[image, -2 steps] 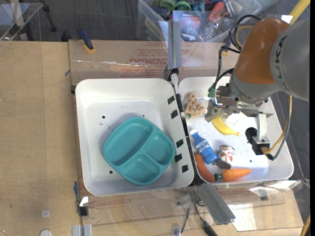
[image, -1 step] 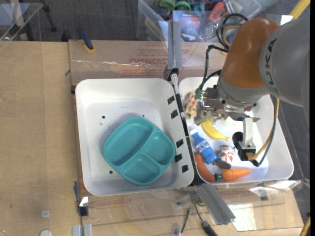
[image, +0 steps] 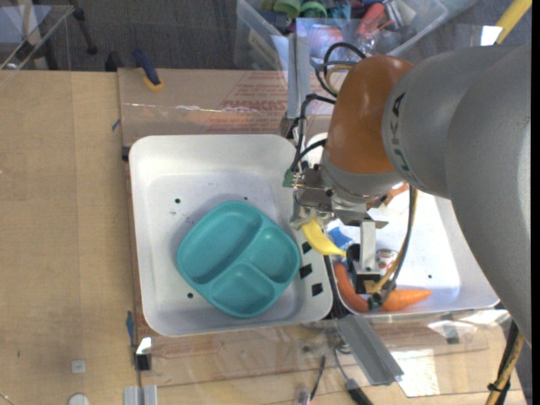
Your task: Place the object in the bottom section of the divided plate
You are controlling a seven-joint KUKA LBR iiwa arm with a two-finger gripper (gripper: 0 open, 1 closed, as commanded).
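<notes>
Claw [image: 325,230] state unclear beside yellow banana [image: 323,240], carrot [image: 405,297] nearby, teal plate [image: 238,258] left

Divided plate [image: 238,257] in left bin [image: 160,175], carrot [image: 405,297] in right bin [image: 451,260], arm [image: 439,108] above both.

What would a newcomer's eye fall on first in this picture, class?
The big grey arm with its orange band reaches in from the right, above the seam between the two bins. A teal divided plate lies in the left bin. A yellow banana-like toy sits under the wrist, and a carrot lies in the right bin.
</notes>
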